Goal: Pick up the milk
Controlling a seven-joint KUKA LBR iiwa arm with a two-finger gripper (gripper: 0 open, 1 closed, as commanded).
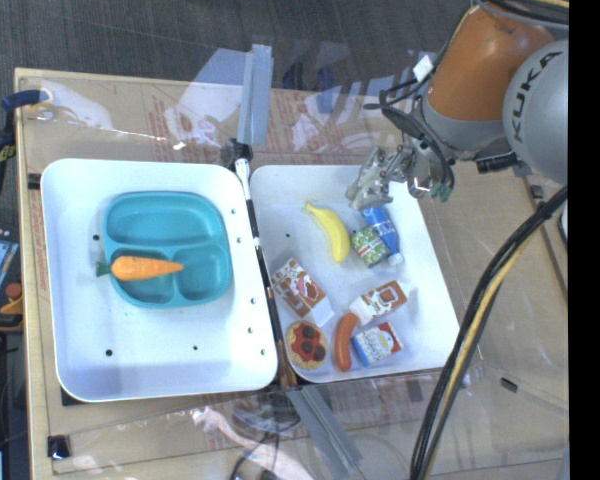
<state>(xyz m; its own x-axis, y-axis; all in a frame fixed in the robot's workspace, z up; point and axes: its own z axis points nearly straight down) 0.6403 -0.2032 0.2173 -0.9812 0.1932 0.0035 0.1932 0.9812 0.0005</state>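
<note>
Your grey metal 2-finger gripper point(372, 186) hangs at the upper middle of the right white bin point(432, 268); you cannot tell how it is set. The milk, a blue-and-white carton point(381, 229), lies just below it, touching a green carton point(368, 247), with a yellow banana point(329, 231) to their left.

- Arm point(540, 98): grey rounded casing, dark "KUKA" lettering.
- Orange band point(475, 63): glossy, domed, just beside the grey casing.
- Tool point(373, 183): silvery metal fingers below the orange band.
- Cables point(480, 318): black and yellow, near the arm.
</note>
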